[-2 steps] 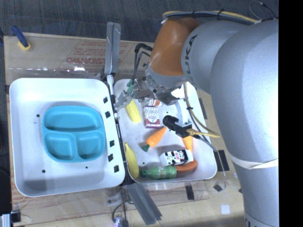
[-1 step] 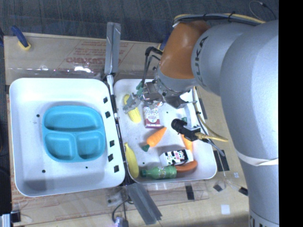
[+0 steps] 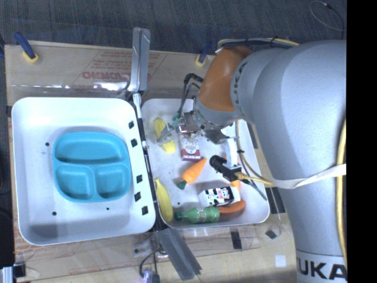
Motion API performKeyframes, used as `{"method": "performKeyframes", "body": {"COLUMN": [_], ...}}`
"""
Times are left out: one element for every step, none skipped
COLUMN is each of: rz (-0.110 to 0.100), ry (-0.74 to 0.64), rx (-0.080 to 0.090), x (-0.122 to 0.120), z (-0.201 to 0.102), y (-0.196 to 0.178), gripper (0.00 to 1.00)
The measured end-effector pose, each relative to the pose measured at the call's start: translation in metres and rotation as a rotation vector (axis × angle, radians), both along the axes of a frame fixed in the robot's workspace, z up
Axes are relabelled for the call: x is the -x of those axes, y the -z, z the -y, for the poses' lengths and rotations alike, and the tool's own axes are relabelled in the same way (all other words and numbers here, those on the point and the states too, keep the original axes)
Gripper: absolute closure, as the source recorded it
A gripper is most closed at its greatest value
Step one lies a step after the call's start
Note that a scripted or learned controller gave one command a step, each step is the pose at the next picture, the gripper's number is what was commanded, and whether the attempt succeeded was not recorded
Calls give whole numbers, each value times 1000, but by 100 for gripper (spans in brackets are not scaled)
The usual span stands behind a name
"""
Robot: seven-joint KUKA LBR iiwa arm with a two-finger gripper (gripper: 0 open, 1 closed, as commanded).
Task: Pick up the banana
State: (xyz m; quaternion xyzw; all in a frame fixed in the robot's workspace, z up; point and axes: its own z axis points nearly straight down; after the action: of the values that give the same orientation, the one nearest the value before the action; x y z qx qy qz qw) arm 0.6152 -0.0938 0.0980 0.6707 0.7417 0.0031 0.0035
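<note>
Camera view: right bin (image 3: 254, 158) holds banana (image 3: 163, 200), carrot (image 3: 194, 171), bottle (image 3: 198, 216); end effector (image 3: 187, 131) state unclear.

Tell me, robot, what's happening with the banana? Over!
Gripper low over right bin, near top. Banana flat by left wall, not held. Green bottle touching its lower end.

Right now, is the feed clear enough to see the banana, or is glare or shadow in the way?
Camera view: even light, slightly soft focus. The banana reads clearly against the right bin's left wall, with no glare on it. The arm darkens the area around the gripper, so small items there blur together.
</note>
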Motion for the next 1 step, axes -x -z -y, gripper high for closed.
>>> {"method": "performKeyframes", "body": {"rz": [3], "ry": [-2], "rx": [2], "x": [-2], "z": [1], "y": [-12], "gripper": [100]}}
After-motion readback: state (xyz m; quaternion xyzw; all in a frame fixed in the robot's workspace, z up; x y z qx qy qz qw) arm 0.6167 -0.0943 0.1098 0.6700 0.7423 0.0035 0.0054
